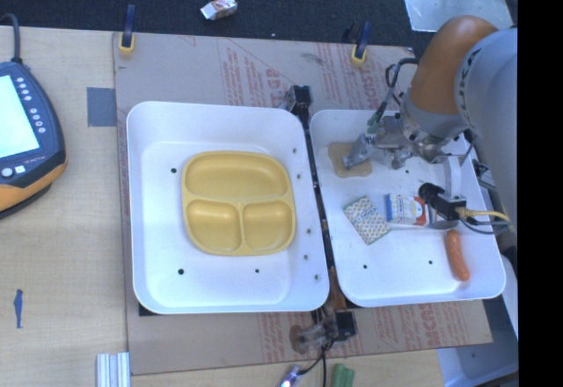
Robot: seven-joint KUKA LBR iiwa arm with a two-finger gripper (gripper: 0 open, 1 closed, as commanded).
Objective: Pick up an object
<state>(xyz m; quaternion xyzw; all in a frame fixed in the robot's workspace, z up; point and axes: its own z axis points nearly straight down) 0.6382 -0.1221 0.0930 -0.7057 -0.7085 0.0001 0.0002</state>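
Note:
The right white bin [413, 287] holds a flat tan piece [339, 162] at its back left. A grey checkered packet [365, 220] and a small white tube with blue and red print [405, 209] lie in the middle, and an orange sausage [456, 255] lies at the right. My gripper [362, 150] reaches in from the right and is low over the tan piece's right edge, touching or nearly touching it. The arm's grey wrist and orange band cover the bin's back right corner.
The left white bin [158, 275] holds a yellow divided plate [237, 200]. A teach pendant [22, 135] lies on the bench at far left. Clamps [301, 98] sit where the two bins meet, at the back and front.

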